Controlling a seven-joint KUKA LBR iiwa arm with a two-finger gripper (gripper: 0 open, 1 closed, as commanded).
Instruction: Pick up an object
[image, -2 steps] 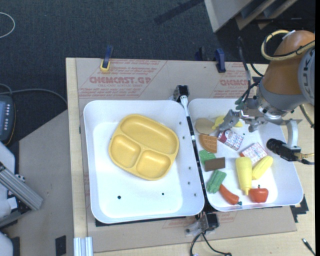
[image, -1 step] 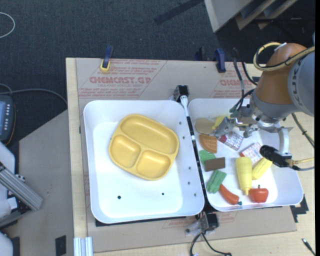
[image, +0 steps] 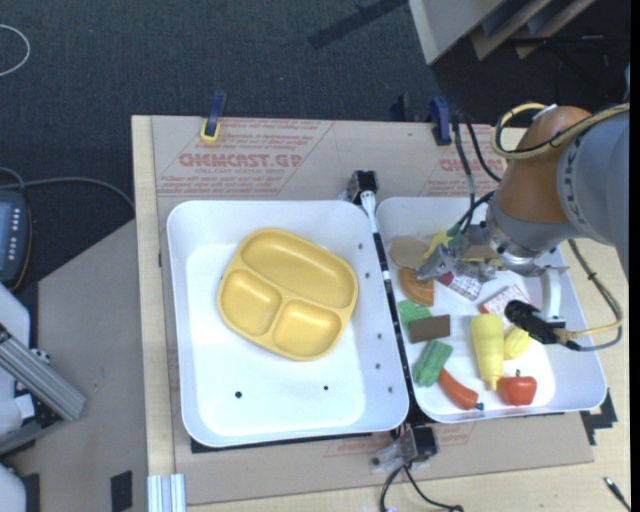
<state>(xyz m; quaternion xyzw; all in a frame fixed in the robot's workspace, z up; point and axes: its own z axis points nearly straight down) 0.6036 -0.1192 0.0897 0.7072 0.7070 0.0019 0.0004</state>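
Observation:
In the right bin (image: 585, 370) lies a heap of toy foods: an orange-brown piece (image: 415, 289), a green piece (image: 411, 311), a brown block (image: 430, 327), a green pod (image: 432, 361), a red chili (image: 458, 390), a yellow bottle (image: 488, 348) and a red tomato (image: 517, 388). My gripper (image: 438, 264) hangs low over the bin's upper left part, just above the orange-brown piece and beside a pink-and-white packet (image: 464, 287). A tan flat item (image: 406, 250) sits to its left. I see nothing clearly between its tips.
The left bin (image: 200, 370) holds a yellow divided plate (image: 289, 293). The grey arm with its orange band (image: 535, 180) covers the right bin's upper right. Clamps (image: 211, 128) and cables line the cardboard-topped bench's far edge.

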